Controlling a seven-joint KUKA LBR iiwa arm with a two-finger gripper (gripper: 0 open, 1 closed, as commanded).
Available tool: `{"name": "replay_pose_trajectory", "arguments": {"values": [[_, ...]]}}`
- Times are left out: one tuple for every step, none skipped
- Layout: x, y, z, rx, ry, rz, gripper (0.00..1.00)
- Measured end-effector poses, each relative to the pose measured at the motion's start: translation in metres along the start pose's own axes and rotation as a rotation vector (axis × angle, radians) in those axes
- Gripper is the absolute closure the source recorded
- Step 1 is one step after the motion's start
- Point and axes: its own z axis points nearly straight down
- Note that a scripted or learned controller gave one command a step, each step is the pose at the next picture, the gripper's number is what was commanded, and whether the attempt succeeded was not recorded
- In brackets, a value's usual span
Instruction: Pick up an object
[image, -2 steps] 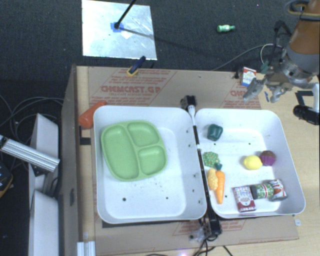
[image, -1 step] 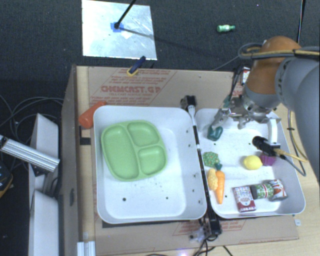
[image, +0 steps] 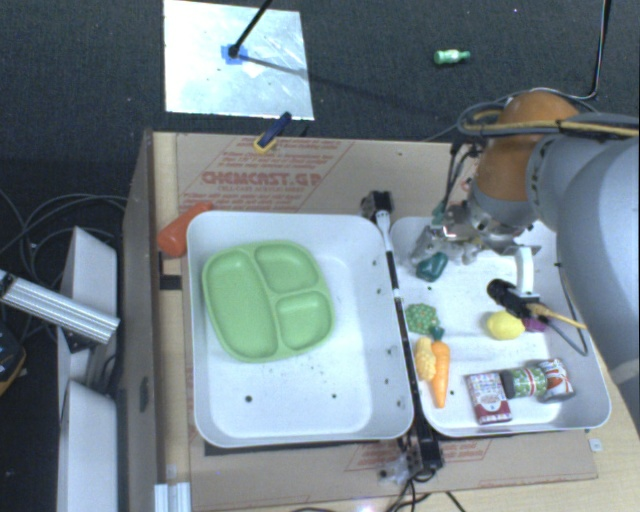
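Teal object (image: 433, 266) beneath gripper (image: 443, 245), strawberry (image: 422, 318) near.

cardboard sheet (image: 300, 170) under the bins: red print reads roughly "CHEMCAST GP", smaller red lines around it too blurred to read | can (image: 537, 381) label: unreadable | red-and-white box (image: 487, 396): print unreadable

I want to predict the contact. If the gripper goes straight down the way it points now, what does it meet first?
Most likely the small teal object, right under the gripper in the right bin; depth is unclear from above.
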Motion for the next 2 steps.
{"name": "replay_pose_trajectory", "arguments": {"values": [[0.0, 0.001, -0.012, -0.004, 0.0, -0.002, 1.0], [0.04, -0.036, -0.106, -0.005, 0.001, 0.0, 1.0]]}}
